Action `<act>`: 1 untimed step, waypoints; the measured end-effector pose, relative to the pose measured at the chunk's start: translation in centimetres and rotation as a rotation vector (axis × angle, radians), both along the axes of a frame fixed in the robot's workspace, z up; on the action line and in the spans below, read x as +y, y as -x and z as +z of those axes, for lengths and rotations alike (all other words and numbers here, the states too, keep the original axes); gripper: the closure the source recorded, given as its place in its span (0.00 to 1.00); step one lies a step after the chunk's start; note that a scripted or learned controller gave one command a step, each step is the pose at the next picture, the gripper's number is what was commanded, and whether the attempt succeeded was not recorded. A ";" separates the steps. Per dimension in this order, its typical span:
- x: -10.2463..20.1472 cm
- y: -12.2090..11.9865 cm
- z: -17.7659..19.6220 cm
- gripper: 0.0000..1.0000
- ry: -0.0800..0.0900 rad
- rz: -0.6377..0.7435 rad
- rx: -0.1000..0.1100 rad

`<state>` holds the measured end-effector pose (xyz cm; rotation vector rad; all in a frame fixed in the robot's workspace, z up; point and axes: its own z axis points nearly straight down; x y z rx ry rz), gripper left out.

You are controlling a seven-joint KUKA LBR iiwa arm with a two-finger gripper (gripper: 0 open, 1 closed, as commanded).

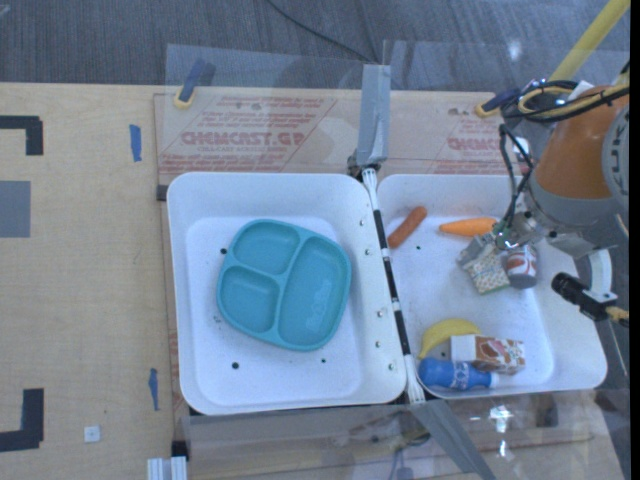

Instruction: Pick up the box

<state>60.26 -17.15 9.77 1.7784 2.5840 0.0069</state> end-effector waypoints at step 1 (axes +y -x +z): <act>9.0 -0.7 8.6 1.00 0.001 -0.049 0.007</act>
